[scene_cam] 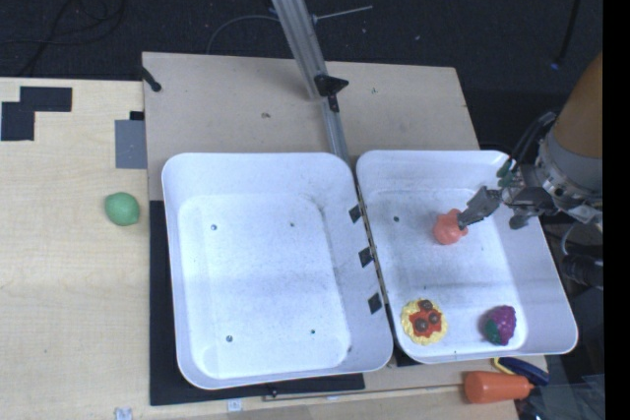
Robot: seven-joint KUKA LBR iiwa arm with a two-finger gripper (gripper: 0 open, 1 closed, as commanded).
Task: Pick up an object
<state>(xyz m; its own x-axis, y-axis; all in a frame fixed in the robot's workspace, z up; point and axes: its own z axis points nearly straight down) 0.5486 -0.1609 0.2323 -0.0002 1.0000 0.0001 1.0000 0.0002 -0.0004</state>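
pale bench (59,251), right bin (532,295), orange toy (449,229), pizza toy (423,321), hand (474,214) state unclear

Smooth white plastic for both bins (266,174), faintly speckled. Pale matt wood for the worktop (59,241). Ribbed bare metal on the rail (295,25) at upper centre.

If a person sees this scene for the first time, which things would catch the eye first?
Probably the bright toys in the right bin: an orange-red object with the hand right at it, a yellow pizza toy and purple grapes near the front wall. A green ball lies on the bench, left of both bins.
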